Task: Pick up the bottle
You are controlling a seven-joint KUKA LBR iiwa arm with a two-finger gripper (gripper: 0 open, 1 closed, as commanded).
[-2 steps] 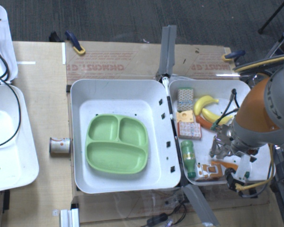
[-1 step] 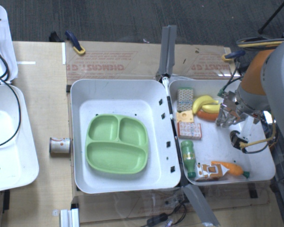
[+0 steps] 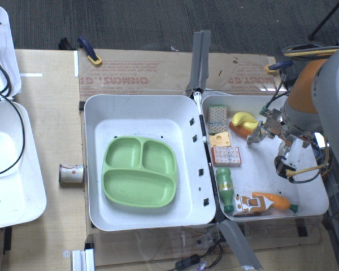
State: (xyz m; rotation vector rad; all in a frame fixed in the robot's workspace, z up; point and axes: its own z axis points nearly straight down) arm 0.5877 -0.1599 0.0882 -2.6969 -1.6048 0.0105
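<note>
None done: bottle (image 3: 224, 186) lies in right bin (image 3: 305, 210) — ungrasped.
Gripper (image 3: 256, 135): well apart, grip state can't be told.
Left: reach, grasp, lift.

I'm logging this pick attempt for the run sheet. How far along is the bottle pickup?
Nothing looks done yet: the green bottle lies against the left wall of the right bin, untouched. In hand: the hand hovers near the yellow toy, apart from the bottle. Left: reach the bottle, grip it and lift.

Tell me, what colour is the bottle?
Green, seen in the camera view: the bottle lies along the right bin's left wall.
</note>
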